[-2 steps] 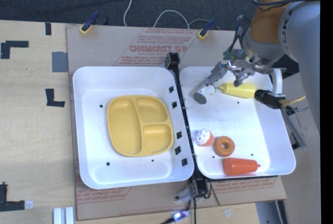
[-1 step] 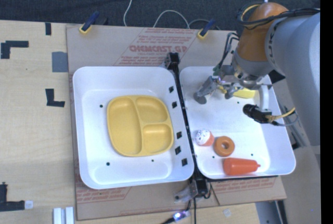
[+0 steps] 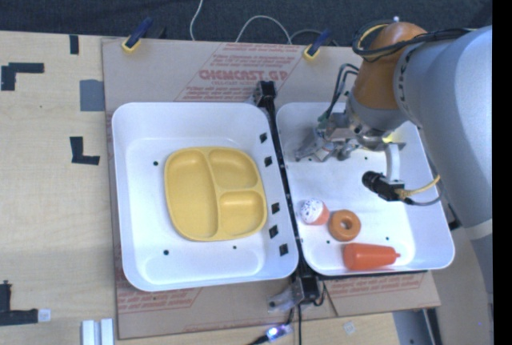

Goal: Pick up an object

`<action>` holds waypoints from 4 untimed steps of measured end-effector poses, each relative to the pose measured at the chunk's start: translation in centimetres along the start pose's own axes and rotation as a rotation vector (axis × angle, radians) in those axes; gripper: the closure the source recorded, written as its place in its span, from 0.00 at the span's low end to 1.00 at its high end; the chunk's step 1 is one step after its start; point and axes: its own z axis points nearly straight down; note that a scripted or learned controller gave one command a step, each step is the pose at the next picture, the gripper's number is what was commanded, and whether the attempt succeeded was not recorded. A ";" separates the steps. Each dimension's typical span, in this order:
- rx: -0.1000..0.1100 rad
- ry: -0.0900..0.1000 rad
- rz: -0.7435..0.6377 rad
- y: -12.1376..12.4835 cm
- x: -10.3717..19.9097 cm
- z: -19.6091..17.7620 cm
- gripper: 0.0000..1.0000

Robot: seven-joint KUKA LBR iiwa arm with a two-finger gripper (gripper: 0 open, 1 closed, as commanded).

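i see the arm (image 3: 436, 87) reaching in from the right, its grey body and orange band over the upper part of the right bin (image 3: 416, 255). the gripper (image 3: 308, 150) sits low in that bin's upper left area, close to the divider between the two bins, with its metal fingers pointing left toward the divider. i cannot tell from this angle whether the fingers are apart or together, and i see nothing between them. a black cable fitting (image 3: 382, 185) hangs off the wrist just right of the gripper, with a yellow lead trailing from it.

three candidate items lie in the lower part of the right bin, well apart from the gripper. a small white and orange ball-like object (image 3: 311, 212) lies nearest the divider. just to its right is a brown ring shaped like a doughnut (image 3: 345, 225). below the ring lies an orange carrot-shaped object (image 3: 370, 256), lengthwise along the bin's lower edge, its tip pointing right.

the left bin (image 3: 132, 175) holds a yellow divided plate (image 3: 214, 193) with three compartments, lying flat near the middle.

both bins rest on a cardboard sheet (image 3: 232, 71) on the counter (image 3: 48, 199). two blue and yellow clamps (image 3: 137, 34) grip the sheet's far edge.
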 end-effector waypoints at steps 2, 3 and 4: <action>-0.005 0.000 0.000 0.3 0.2 -7.7 1.00; -0.005 0.000 0.001 0.4 -0.1 -12.1 1.00; -0.004 0.000 0.001 0.5 -0.1 -16.6 1.00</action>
